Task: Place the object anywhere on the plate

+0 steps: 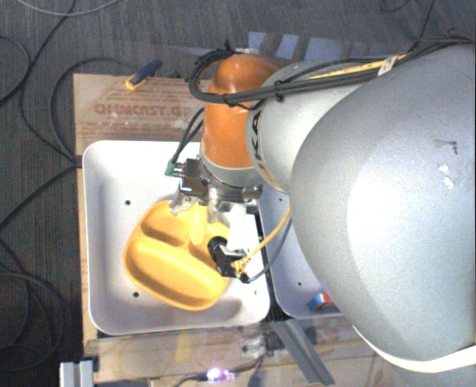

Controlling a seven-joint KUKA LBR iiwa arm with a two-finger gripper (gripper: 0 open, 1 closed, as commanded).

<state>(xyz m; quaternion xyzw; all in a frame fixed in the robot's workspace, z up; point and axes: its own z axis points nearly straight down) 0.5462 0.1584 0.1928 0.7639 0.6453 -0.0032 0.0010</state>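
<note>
A yellow divided plate [171, 258] lies tilted in the left white bin [109, 216], towards its front right. My gripper [199, 216] hangs over the plate's back right part, close above it, below the orange band [231, 115]. The gripper body hides what is under it, so I cannot tell whether it carries anything. A small blue and red object [322, 301] peeks out from under the arm in the right bin [290, 285].
The big grey arm [382, 200] covers most of the right bin. A cardboard sheet [133, 115] lies behind the left bin, with a blue and yellow tool [142, 73] on it. Cables run over the dark floor at left.
</note>
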